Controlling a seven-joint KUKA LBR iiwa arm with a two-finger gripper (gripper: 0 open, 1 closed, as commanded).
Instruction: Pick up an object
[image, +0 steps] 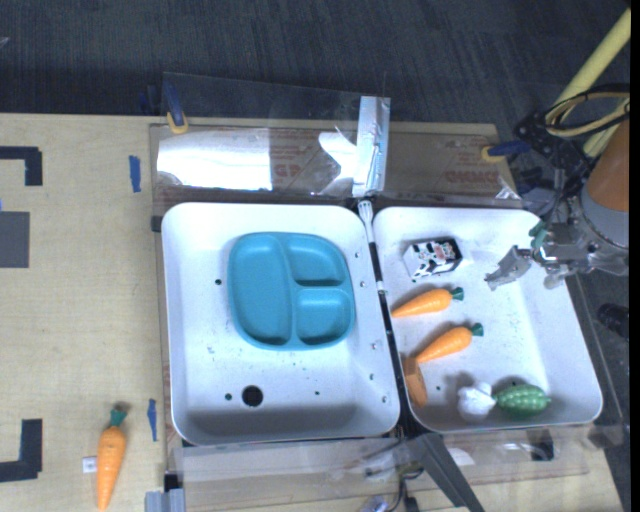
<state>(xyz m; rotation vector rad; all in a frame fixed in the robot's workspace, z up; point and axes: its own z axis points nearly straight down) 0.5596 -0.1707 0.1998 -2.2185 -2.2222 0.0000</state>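
Observation:
My gripper (530, 272) hangs over the right bin's (560, 330) far right part, its fingers spread open with nothing between them. To its left lies a black-and-white toy cow (433, 257). Two orange carrots (427, 302) (445, 343) lie near the bin's middle, below and to the left of the gripper. Along the bin's front edge sit a white object (476, 400) and a green knobbly object (522, 399). A small orange piece (415, 385) rests against the left wall.
The left bin (200, 380) holds a blue divided plate (292, 290). Another carrot (110, 455) lies on the wooden bench at the front left. A clear plastic sheet (270, 140) stands behind the bins. Cables (560, 120) hang at the back right.

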